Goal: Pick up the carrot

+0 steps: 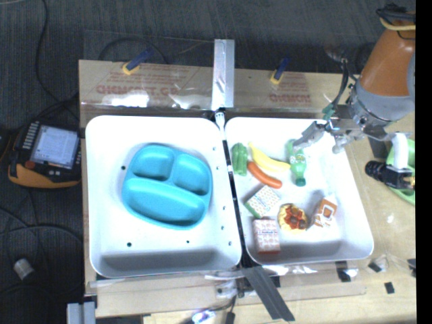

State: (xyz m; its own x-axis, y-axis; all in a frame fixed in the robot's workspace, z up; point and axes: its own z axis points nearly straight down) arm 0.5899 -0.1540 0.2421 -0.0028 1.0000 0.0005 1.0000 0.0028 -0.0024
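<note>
The carrot (264, 173) lies just below the banana (268, 159). The claw (322, 131), its state unclear, should descend across the carrot's middle, avoiding the banana.

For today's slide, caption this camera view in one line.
Robot hand poised over the right bin, carrot lying among toy foods.

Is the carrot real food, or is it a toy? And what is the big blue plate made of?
The carrot looks like a toy, probably plastic: its orange skin is smooth, even and a bit shiny, with no bumps or roots. The blue plate also seems to be plastic: one solid bright colour, rounded moulded sections, and a soft sheen. From this far up, I cannot be sure about either.
</note>
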